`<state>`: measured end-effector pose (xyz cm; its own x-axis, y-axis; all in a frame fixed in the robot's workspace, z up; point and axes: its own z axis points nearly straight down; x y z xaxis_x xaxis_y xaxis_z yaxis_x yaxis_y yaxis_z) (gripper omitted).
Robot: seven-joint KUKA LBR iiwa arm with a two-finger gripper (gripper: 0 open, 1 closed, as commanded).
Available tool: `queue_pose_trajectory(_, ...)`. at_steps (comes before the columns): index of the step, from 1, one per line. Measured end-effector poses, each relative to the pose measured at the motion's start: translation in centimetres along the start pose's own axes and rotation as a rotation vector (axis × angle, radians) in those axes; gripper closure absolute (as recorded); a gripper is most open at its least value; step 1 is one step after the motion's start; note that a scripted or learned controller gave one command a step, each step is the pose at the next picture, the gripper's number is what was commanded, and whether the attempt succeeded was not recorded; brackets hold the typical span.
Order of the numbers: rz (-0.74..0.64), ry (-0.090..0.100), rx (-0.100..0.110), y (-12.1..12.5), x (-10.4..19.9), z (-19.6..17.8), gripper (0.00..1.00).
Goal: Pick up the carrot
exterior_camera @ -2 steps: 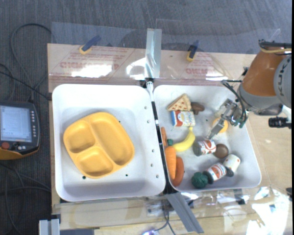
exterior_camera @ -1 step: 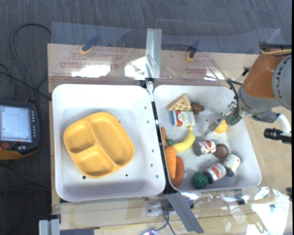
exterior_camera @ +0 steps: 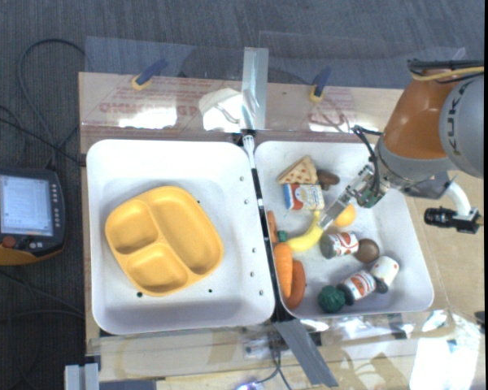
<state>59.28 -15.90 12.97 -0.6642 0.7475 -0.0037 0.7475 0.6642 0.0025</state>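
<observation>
Carrot (exterior_camera: 284,271) lies untouched along the right bin's (exterior_camera: 417,254) left wall toward its front edge, beside the banana (exterior_camera: 307,238), while the gripper (exterior_camera: 340,208) hovers mid-bin over the banana's far end, jaw opening indeterminable, nothing visibly held.

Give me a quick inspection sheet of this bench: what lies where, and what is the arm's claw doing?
Surface: two white bins; left bin, right bin.
Job's things: carrot lies at the right bin's left wall.
Clutter: yellow divided plate in the left bin; banana, sandwich wedge, small cans, green ball in the right bin.
Grippers: gripper is over the banana, apart from the carrot.
Cables: black cable on the carpet at left.
Surroundings: handheld screen at left.
</observation>
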Motion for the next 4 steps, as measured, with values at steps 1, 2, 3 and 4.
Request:
queue_pose_trajectory(1,-0.115,-0.011,-0.004,0.1,-2.4,3.9,0.0)
queue_pose_trajectory(2,-0.116,-0.018,-0.007,0.3,-2.6,2.6,1.0)
queue_pose_trajectory(3,-0.116,-0.016,-0.006,0.3,-2.5,2.7,0.0)
queue_pose_trajectory(4,0.304,-0.001,-0.01,-3.4,-4.7,3.9,0.0)
